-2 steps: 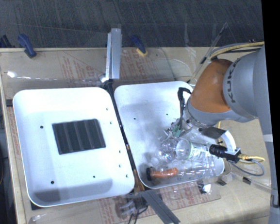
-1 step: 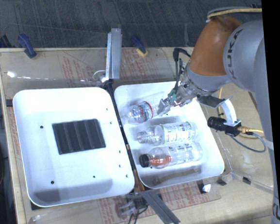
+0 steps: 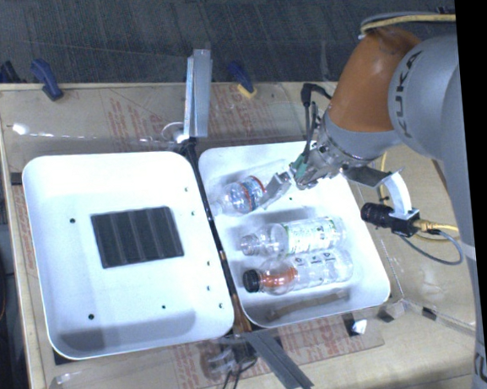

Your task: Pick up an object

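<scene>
gripper (image 3: 283, 181) at blue-label bottle (image 3: 245, 194), upper right bin (image 3: 364, 263); jaw state unclear, can't tell; centre on body before closing

bench (image 3: 18, 133) | left bin (image 3: 57, 189) | right bin (image 3: 364, 268) | bins side by side, touching

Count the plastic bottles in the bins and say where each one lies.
3, all in the right bin: the blue-label bottle at the far end by the gripper, the green-label bottle in the middle, and the dark-capped bottle nearest the front. None appear hidden.
</scene>
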Action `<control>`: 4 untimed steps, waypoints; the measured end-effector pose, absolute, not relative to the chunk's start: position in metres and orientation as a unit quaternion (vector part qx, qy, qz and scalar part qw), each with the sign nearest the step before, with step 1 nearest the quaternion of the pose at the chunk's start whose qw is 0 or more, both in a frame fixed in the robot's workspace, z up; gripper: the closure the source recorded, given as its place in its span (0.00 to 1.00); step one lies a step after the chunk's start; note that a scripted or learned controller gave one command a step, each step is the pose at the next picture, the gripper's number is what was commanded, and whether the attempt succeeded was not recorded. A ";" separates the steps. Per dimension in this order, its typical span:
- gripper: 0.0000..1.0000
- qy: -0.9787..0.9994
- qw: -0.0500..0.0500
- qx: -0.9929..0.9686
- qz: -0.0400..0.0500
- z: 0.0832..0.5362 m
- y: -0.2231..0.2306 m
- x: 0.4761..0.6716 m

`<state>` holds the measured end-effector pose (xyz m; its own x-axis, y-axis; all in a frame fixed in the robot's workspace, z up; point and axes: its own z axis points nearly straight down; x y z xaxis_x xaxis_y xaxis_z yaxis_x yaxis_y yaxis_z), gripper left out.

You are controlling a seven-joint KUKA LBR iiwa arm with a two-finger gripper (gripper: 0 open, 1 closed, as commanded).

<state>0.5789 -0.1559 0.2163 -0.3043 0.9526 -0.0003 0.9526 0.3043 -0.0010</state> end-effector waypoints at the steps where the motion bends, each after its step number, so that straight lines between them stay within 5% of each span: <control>1: 0.00 -0.848 0.000 -0.530 0.001 0.109 -0.122 0.657; 3: 0.00 -0.830 0.000 -0.557 0.000 0.092 -0.210 0.562; 4: 1.00 -0.832 -0.001 -0.555 0.000 0.103 -0.209 0.564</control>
<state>0.5636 -0.2094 0.1032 -0.3833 0.9236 -0.0005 0.9236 0.3833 0.0015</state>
